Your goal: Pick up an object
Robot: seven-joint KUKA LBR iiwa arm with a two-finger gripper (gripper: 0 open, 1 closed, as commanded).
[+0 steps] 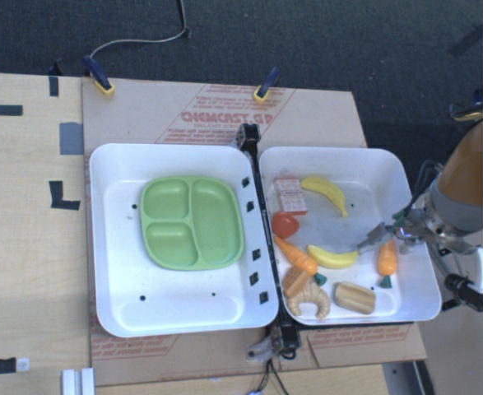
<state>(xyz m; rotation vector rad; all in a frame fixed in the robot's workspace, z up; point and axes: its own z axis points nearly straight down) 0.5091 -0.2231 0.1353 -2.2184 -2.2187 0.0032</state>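
The right bin (389, 164) holds several toy foods: a yellow banana (324, 193) at the back, a second banana (333, 257) in the middle, a small pink box (289, 195), a red tomato (285, 225), a long orange carrot (295, 255), a croissant (308, 297), a tan bread roll (355, 297) and a short orange carrot (387, 257). My gripper (384, 235) hangs low at the bin's right side, just above the short carrot and right of the middle banana. Nothing is visibly in its hold.
The left bin (109, 220) holds a green divided plate (192, 222). A black divider (257, 220) runs between the bins. The grey arm with its orange band (465, 179) comes in over the right bin's right rim. Yellow clamps (266, 89) pin the cardboard behind.
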